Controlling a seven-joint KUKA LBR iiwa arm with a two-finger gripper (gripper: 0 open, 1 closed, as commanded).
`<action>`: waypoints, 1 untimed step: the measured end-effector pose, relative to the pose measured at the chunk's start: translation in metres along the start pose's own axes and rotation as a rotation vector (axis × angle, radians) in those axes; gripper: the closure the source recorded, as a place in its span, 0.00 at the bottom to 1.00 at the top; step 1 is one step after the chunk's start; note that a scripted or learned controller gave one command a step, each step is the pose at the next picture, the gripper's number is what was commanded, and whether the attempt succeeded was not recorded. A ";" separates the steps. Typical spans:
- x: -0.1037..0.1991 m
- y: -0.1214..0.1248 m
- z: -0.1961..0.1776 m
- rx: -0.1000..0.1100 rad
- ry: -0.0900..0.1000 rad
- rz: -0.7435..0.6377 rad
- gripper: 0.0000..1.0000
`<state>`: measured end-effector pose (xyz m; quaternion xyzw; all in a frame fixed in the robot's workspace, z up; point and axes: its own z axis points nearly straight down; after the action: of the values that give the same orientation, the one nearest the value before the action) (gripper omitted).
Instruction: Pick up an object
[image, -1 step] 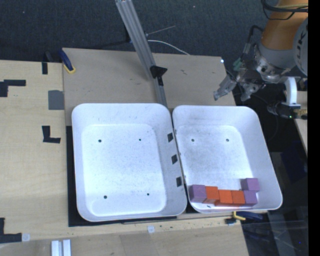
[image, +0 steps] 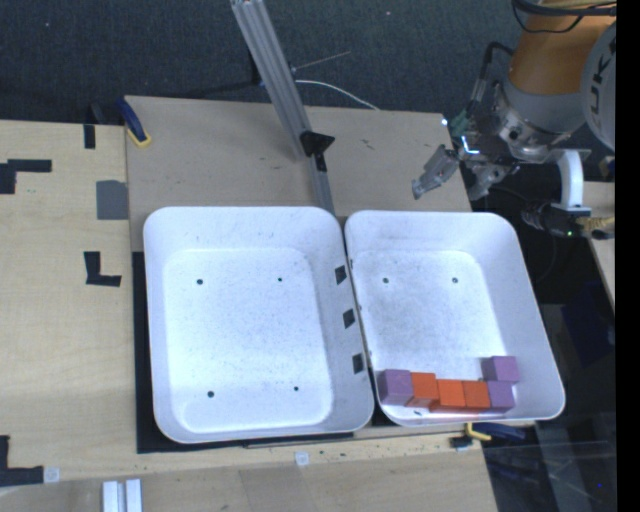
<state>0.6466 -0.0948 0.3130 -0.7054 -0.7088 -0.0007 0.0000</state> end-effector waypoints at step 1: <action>-0.001 0.000 -0.008 0.002 0.000 0.001 1.00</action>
<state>0.6469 -0.0960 0.3209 -0.7056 -0.7086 0.0002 0.0006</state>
